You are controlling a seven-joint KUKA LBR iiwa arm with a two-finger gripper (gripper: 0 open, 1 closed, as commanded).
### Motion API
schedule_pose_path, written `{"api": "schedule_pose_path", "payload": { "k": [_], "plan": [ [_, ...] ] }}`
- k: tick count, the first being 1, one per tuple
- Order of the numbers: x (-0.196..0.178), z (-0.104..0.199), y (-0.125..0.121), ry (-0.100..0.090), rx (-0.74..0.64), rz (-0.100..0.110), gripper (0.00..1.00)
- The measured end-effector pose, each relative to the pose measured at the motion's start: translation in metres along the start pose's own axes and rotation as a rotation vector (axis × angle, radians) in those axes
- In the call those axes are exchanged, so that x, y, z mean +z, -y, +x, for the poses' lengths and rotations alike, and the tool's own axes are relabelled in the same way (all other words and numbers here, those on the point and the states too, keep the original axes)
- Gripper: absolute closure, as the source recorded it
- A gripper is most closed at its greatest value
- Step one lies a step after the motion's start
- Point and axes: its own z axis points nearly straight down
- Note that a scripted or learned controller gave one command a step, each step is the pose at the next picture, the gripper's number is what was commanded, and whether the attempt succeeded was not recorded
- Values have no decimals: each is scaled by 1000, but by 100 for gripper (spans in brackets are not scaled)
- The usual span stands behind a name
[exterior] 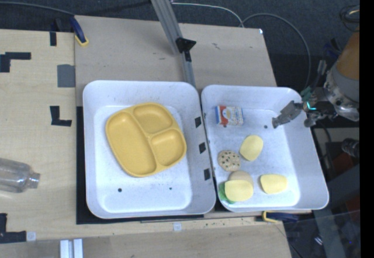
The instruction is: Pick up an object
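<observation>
two white bins sit side by side on the surface (35, 99). the left bin (96, 192) holds a yellow tray (146, 139) with three compartments. the right bin (307, 184) holds the candidates for the pick: a small carton (228, 115) toward the far left, a yellow piece (252, 147) near the middle, a cookie (229, 160) just left of it, and at the near side two more yellow pieces, one (238, 190) lying over something green (222, 191) and touching a pale round item (239, 178), the other (273, 183) standing apart to the right.

the end effector (287, 114) is seen above the far right part of the right bin, with nothing visible between its fingers; whether it is spread or pressed together cannot be told from this slanted view.

the yellow pieces are judged to be light, smooth and rounded, probably plastic play food, so slipping out of a pinch is likely unless they are taken across the narrow middle. the middle piece and the near right one are surrounded by free floor and are judged the easiest. the carton is judged light and flat-sided, best taken across its short sides. the cookie is thin and lies flat, so a hold on its edges would be hard.
</observation>
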Motion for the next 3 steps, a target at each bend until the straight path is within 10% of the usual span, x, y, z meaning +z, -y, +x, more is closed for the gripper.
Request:
{"api": "schedule_pose_path", "payload": {
  "k": [1, 2, 3],
  "plan": [
    [25, -15, 30, 1, 4, 3, 0],
    [14, -13, 28, 0, 0, 0, 100],
    [-5, -23, -93, 2, -2, -5, 100]
  ]
}}
